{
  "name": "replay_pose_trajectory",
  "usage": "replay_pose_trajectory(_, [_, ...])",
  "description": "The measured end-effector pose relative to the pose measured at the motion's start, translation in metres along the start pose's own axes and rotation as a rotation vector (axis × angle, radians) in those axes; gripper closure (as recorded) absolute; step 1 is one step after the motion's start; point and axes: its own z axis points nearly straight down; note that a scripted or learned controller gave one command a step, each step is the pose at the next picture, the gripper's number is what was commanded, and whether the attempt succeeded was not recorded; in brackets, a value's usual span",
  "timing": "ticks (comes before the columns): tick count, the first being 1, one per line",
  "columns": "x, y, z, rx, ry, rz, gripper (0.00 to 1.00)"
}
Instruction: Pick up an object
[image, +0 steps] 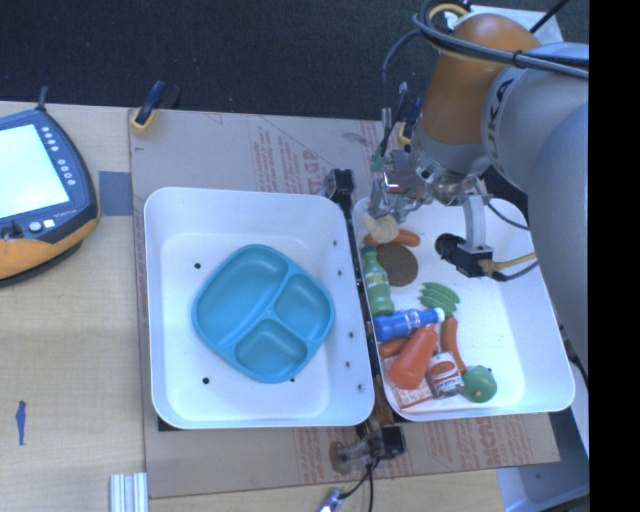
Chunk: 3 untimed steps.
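Glossy orange bottle (413, 357) lies near the right bin's (535, 300) front edge; metal claw (383, 207) over its back-left corner, grip unclear; smooth blue divided tray (263, 312) fills the left bin (170, 300).

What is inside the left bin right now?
The left bin holds one blue divided plate lying flat, its three compartments bare. Whatever part of the bin floor lies beneath the plate is covered.

- A blue divided plate (263, 313) lay in the left bin (160, 300).
- The gripper (385, 205) hung over the right bin's (535, 330) far-left corner, above toy food.
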Motion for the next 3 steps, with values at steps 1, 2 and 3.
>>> replay_pose_trajectory(1, [0.0025, -0.0248, 0.0004, 0.001, -0.002, 0.002, 1.0])
replay_pose_trajectory(2, [0.0076, -0.0233, 0.0003, -0.001, -0.002, -0.001, 1.0])
replay_pose_trajectory(3, [0.0075, -0.0234, 0.0003, -0.001, -0.002, -0.001, 0.0])
